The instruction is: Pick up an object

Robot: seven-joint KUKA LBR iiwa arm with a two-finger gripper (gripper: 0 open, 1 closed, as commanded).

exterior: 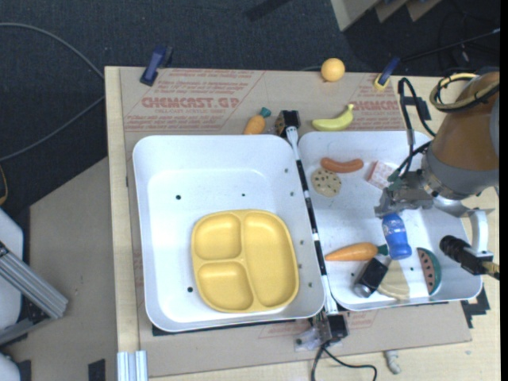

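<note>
Arm [464, 145] comes in from the right edge of the frame, orange band uppermost, wrist bent down over the right bin [361, 143]. I see the gripper [394, 207] sitting right above the blue bottle [396, 237], which lies in the bin's lower middle beside the carrot [350, 252]. Whether it touches the bottle, I cannot tell, nor whether its jaws are apart or together. The yellow divided plate [244, 259] sits in the left bin [167, 165].

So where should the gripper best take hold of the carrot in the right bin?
Probably at the thick orange middle of the carrot, coming straight down, fingers closing across its width. It lies flat, pointing left to right, with bare bin floor above it; the black object crowds its right end.
</note>
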